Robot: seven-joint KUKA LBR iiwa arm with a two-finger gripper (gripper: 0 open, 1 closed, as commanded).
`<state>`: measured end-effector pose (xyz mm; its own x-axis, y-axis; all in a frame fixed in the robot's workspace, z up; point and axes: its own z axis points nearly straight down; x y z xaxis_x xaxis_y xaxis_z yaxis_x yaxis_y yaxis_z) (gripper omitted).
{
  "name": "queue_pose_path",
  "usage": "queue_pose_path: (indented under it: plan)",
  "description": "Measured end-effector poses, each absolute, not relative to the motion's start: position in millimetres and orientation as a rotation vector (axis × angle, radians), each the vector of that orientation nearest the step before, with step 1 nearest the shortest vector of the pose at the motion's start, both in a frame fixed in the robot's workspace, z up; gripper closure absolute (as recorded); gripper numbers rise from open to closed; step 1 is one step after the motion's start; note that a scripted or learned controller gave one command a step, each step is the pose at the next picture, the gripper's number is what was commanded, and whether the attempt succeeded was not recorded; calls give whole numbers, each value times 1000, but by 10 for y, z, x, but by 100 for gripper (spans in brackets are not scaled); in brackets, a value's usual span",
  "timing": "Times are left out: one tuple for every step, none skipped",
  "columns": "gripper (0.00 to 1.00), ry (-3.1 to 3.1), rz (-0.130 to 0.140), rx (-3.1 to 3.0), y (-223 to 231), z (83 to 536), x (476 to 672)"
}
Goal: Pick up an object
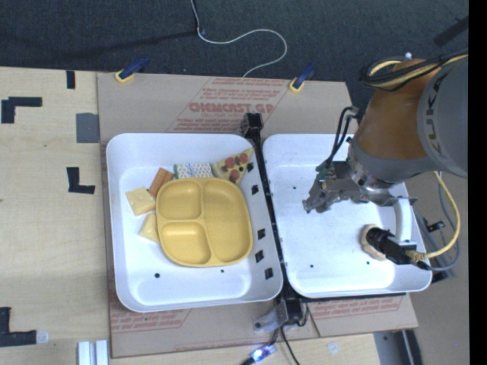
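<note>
The grey arm [426, 120], with its broad orange band, reaches in from the right and hangs over the right-hand white bin [304, 268]. That bin sits on a sheet of brown cardboard [228, 105], touching the left-hand white bin [122, 204] along a dark seam between them. In the left bin lies a yellow divided plate [204, 220] with three compartments, flat on the floor toward the middle. Tucked around the plate's upper left edge are several smaller pieces: a tan cracker-like square [140, 201], an orange-brown wedge [160, 180], and a patterned flat item [236, 164] near the bin's top wall. The gripper [318, 202] sits low over the right bin's floor, nothing visible between its fingers; whether they are apart or closed cannot be told.
</note>
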<state>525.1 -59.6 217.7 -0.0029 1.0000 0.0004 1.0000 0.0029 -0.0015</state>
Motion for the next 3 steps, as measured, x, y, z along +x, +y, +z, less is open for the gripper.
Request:
queue_pose_path:
  plan:
    - [100, -2222, 0, -2220, -720, 2323, 5186]
    - [100, -2222, 2, -2216, -660, 2300, 5160]
    - [100, -2223, 0, -2217, -684, 2335, 5264]
